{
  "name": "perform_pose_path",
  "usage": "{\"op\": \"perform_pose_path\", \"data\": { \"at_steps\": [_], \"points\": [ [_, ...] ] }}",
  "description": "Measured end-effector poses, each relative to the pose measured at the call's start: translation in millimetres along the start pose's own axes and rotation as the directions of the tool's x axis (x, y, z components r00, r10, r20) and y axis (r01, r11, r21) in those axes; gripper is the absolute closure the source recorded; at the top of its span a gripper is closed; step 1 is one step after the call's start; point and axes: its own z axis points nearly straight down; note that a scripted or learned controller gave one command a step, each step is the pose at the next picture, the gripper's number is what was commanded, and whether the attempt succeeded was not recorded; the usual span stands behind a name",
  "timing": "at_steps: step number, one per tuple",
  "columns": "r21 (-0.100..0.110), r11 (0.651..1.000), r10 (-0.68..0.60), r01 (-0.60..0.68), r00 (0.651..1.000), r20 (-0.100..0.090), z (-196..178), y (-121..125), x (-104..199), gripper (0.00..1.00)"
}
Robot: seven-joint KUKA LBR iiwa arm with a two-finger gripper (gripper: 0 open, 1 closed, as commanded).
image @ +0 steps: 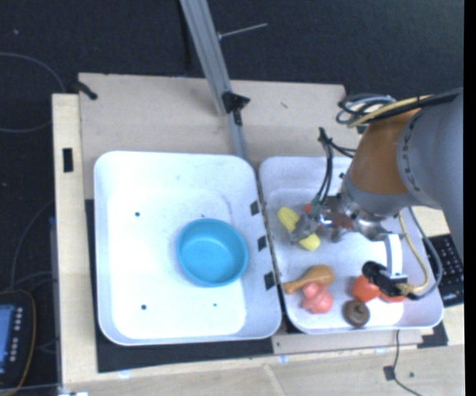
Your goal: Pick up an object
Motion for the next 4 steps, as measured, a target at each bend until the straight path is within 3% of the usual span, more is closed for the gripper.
{"op": "perform_pose_path", "data": {
  "at_steps": [1,4],
  "points": [
    [-0.011,1.0,0.008,-0.008,1.0,-0.004,-17,3,0,1.0],
    [-0.014,1.0,-0.009,0.009,1.0,-0.003,-173,8,8,1.0]
  ]
}}
